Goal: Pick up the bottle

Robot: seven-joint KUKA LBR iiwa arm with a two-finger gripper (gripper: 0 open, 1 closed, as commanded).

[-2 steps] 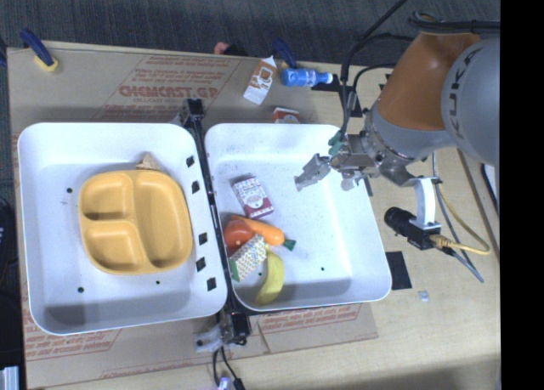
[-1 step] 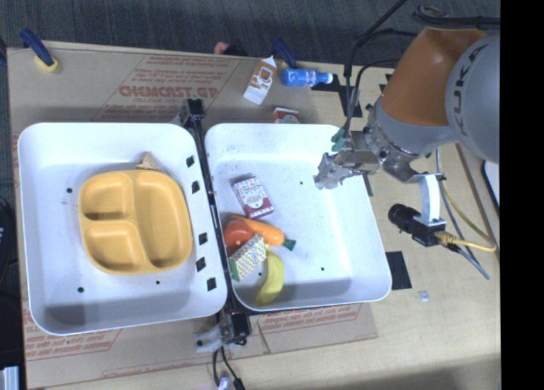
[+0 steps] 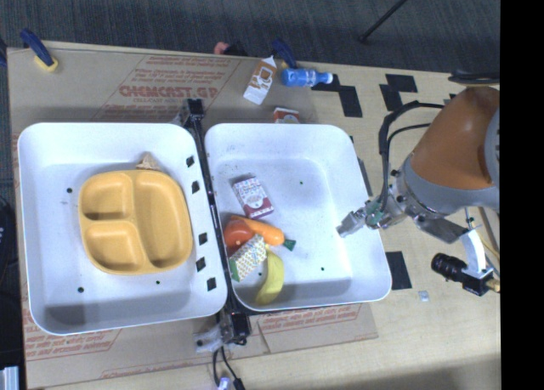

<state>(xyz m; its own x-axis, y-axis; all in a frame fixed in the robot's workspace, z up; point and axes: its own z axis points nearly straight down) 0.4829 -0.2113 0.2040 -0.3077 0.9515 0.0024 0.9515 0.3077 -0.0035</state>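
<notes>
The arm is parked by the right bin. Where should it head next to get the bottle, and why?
Probably up and back toward the bench's far edge. The bottle, blue, lies on its side outside both bins, just beyond the right bin, while the gripper sits low at that bin's right wall, well short of it.
</notes>
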